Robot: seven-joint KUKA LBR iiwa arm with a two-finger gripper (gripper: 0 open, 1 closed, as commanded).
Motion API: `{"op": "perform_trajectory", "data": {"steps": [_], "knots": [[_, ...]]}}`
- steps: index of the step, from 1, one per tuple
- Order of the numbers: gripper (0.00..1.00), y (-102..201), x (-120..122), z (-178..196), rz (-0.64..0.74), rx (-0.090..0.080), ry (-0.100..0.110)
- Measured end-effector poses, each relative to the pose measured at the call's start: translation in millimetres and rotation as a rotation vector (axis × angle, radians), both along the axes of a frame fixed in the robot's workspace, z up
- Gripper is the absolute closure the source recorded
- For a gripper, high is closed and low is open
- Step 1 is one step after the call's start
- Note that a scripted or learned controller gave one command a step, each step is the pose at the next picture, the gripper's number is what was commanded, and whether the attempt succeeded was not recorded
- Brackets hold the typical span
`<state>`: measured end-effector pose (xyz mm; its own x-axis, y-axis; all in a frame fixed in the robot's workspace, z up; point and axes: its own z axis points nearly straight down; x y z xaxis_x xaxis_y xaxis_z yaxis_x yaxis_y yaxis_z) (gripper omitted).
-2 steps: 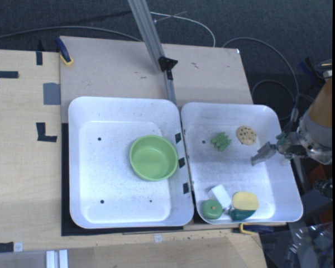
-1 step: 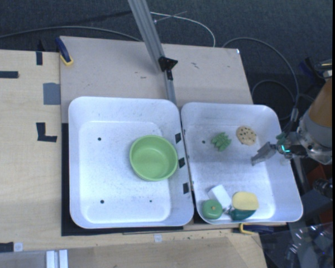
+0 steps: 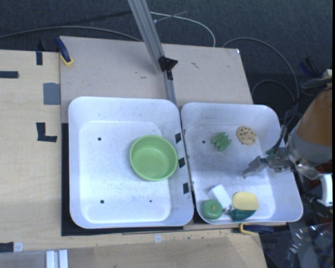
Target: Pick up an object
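The right bin (image 3: 268,116) holds a small green leafy toy (image 3: 221,141), a round tan cookie (image 3: 246,135), a white block (image 3: 219,195), a green round fruit (image 3: 213,209) and a yellow piece with a teal base (image 3: 245,203). My gripper (image 3: 255,168) reaches in from the right edge of that bin, low over its bare floor, to the right of the leafy toy and above the yellow piece. Nothing shows between its fingers. The left bin (image 3: 89,113) holds a green bowl (image 3: 153,158).
A grey pole (image 3: 148,27) slants from the top down to the gap between the bins. Cables lie on the dark floor behind the bench. A blue and yellow clamp (image 3: 63,52) sits at the bench's back left corner.
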<state>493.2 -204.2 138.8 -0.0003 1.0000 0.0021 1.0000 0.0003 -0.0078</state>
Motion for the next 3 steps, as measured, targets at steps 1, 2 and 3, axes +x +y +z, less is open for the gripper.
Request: {"op": "perform_trajectory", "data": {"steps": [1, 2, 3], "knots": [[0.0, 0, 0, -51, 0.001, -0.004, -0.008], [1.0, 1, 0, -40, 0.001, -0.001, -0.006], [1.0, 6, 3, 3, 0.002, -0.003, -0.01]]}}
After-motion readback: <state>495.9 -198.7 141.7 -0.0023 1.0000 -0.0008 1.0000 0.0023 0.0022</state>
